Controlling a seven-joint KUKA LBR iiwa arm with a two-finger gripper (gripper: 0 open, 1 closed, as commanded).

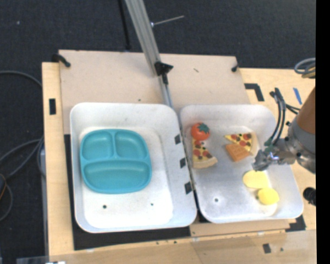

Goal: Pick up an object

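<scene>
Dark carpet surrounding a bench with two shallow white bins [225,213].
Grey two-finger gripper [262,163] is hovering beside a flat pale-yellow toy slice [255,179], lining up a grasp; jaw state: cannot tell.

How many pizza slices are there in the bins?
2, both in the right bin: one pizza slice near its left wall, below a tomato; the other slice nearer the middle, beside the gripper. None looks hidden.
</scene>
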